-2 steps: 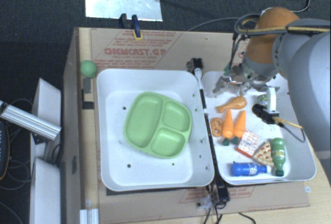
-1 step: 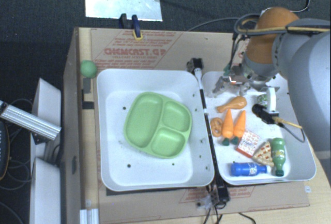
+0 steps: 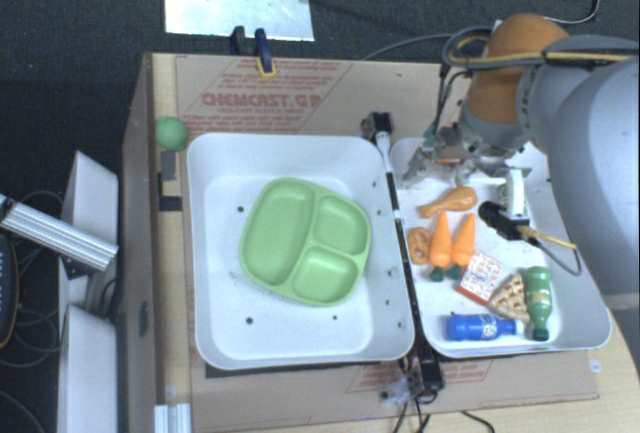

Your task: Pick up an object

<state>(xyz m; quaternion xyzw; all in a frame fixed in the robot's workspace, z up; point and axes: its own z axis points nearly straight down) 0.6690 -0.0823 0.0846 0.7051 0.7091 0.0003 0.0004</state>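
Note:
The right bin (image 3: 592, 319) holds several toy foods. An orange bread-like piece (image 3: 448, 202) lies near its far end. Below it are two carrots (image 3: 463, 239) (image 3: 441, 254) and an orange slice (image 3: 419, 242). A red-and-white patterned box (image 3: 481, 274), a pizza slice (image 3: 509, 295), a green bottle (image 3: 538, 299) and a blue bottle (image 3: 478, 326) lie toward the near edge. My gripper (image 3: 418, 166) hangs low over the far left corner of this bin, just above the bread-like piece. I see nothing between its tips.
The left bin (image 3: 205, 221) carries a green divided plate (image 3: 305, 241). A green ball (image 3: 171, 132) sits on the bench outside that bin's far left corner. The divider between the bins (image 3: 398, 231) runs close to the left of the gripper.

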